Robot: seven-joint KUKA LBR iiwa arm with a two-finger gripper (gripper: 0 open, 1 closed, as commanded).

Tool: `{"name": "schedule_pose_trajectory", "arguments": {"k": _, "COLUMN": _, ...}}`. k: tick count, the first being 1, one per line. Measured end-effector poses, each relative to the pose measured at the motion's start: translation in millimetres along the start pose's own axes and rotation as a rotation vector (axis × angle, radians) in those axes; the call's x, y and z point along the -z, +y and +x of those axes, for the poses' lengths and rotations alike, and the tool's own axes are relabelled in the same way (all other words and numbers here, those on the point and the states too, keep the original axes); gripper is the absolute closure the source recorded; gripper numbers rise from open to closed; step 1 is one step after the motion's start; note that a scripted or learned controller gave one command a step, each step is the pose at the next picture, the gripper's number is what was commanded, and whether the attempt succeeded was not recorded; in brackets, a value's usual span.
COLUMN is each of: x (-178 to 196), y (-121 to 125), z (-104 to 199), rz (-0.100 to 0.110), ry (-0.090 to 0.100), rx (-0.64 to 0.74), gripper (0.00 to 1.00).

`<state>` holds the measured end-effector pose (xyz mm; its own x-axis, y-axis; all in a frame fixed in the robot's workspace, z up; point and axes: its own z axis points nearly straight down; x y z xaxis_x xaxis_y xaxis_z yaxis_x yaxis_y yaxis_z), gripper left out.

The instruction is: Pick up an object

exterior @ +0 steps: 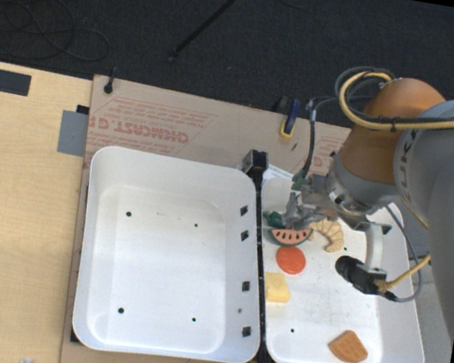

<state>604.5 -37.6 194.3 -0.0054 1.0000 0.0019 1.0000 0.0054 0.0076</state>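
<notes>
The left bin (161,260) is pictured at the left of the bench, and no part in the coming move is judged to fall to it. All the pieces are gathered in the right bin (319,310), most of them along its left wall.

A watermelon-slice toy (294,232), red with a green rind, is seen near the bin's far left corner. Its long axis is laid roughly across the view, left to right. A red disc (290,259) is set just in front of it and a yellow block (276,290) nearer still to the camera.

The gripper (294,213) is shown low over the far edge of the slice, so the slice is judged the nearest candidate, lying just beneath and slightly toward the camera. Whether contact has been made cannot be told. Whether the gripper is open or closed cannot be made out either, since its tip is blurred against the slice and the wrist hardware. No object can be said to be held.

A tan croissant (333,233) is placed just right of the slice, close enough to be disturbed by a descent, it is judged. An orange wedge (348,346) is left well apart near the front right corner.

The arm (450,172) is brought in from the right, and the bin's far right corner is hidden behind it.
</notes>
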Motion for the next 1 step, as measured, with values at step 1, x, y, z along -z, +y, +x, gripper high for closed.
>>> {"name": "schedule_pose_trajectory", "arguments": {"k": 1, "x": -7.3, "y": 29.0, "z": 55.3, "rz": 0.008, "ry": -0.002, "rx": -0.001, "gripper": 1.00}}
